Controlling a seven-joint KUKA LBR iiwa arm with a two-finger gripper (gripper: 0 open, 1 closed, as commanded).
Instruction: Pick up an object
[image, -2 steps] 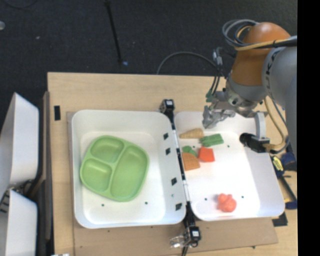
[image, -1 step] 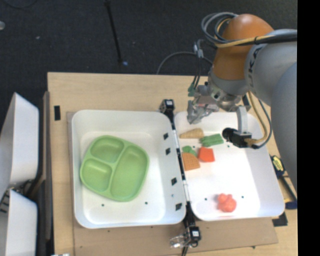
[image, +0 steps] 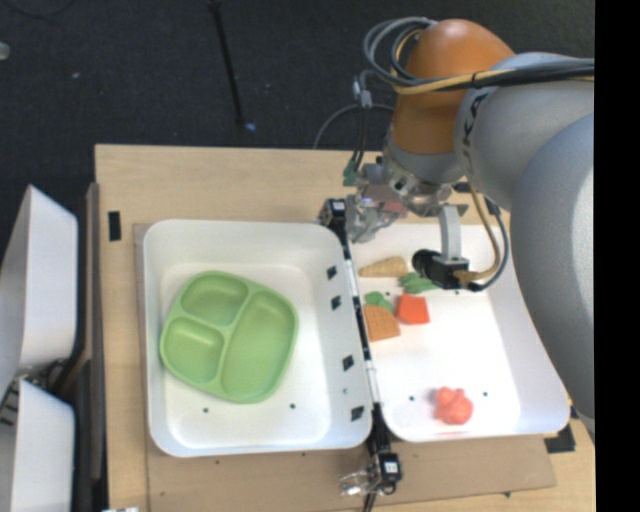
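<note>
1. Objects for picking are lying in the white bin (image: 520, 390) on my arm's side of the divider (image: 356, 320), the rail that is running between the two bins.
2. A tan wedge (image: 383, 267) is sitting just beside the divider, towards its far end.
3. An orange square (image: 381, 323) is resting close against the divider about halfway along it, with a small green piece (image: 377, 298) touching its far edge.
4. A red block (image: 414, 309) is lying a little further from the divider, just beside the orange square.
5. A pink lumpy toy (image: 453, 405) is sitting alone, well apart from the divider and towards its near end.
6. My gripper (image: 372, 212) is hanging over the divider's far end, near the tan wedge but not touching any piece.
7. I cannot tell whether my gripper is standing open or closed; nothing is showing in its grasp.
8. A green divided plate (image: 230, 337) is lying flat in the other white bin (image: 160, 425), across the divider from the food pieces.
</note>
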